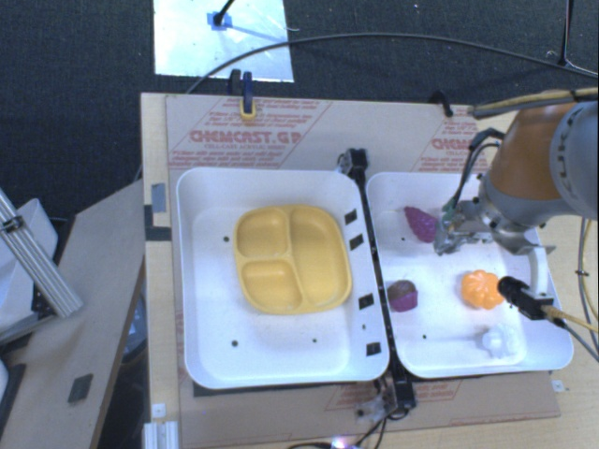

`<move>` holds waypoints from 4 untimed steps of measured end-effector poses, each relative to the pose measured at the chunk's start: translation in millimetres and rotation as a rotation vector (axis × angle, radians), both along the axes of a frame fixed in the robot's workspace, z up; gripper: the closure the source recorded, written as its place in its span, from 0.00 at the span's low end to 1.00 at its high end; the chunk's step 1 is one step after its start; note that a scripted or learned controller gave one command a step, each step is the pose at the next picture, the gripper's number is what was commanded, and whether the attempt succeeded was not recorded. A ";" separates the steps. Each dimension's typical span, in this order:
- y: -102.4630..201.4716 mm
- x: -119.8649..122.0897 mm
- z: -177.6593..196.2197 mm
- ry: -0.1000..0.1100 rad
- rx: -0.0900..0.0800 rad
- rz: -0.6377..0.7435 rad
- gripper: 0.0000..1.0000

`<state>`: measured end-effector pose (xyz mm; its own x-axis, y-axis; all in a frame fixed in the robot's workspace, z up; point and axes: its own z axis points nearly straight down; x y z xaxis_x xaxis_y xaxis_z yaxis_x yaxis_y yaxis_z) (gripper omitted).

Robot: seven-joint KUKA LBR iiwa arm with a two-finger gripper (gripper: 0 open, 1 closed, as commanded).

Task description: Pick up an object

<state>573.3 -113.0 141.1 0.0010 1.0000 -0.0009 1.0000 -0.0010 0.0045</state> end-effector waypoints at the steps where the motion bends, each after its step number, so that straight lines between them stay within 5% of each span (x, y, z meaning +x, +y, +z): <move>1: 1.7 1.8 64.4 -0.003 0.000 0.005 1.00; 2: 1.7 2.9 89.6 0.001 0.001 0.005 1.00; 4: 113.1 -5.8 73.0 0.004 0.003 0.011 1.00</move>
<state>567.5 0.2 214.1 -0.0102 0.9999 0.0025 0.9999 0.0102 0.0009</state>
